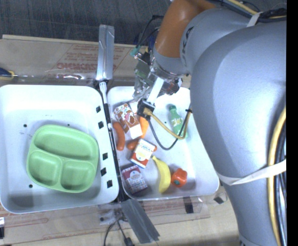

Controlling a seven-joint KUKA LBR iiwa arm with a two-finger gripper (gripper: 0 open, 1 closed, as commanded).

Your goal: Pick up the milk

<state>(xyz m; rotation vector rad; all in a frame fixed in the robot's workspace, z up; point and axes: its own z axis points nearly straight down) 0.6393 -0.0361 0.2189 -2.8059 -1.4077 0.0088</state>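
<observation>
The milk (128, 119) is a small white and brown carton lying tilted in the upper left part of the right bin (203, 174). My gripper (141, 97) hangs on the grey arm with the orange band, just above and to the right of the carton's top end. It stands close to the carton, and nothing shows in its grasp.
Around the milk lie a sausage (120, 136), a carrot (144, 125), an orange-and-white carton (144, 154), a green bottle (175, 119), a banana (163, 175), an orange fruit (179, 177) and a dark packet (134, 180). The left bin (11, 101) holds a green divided plate (62, 158).
</observation>
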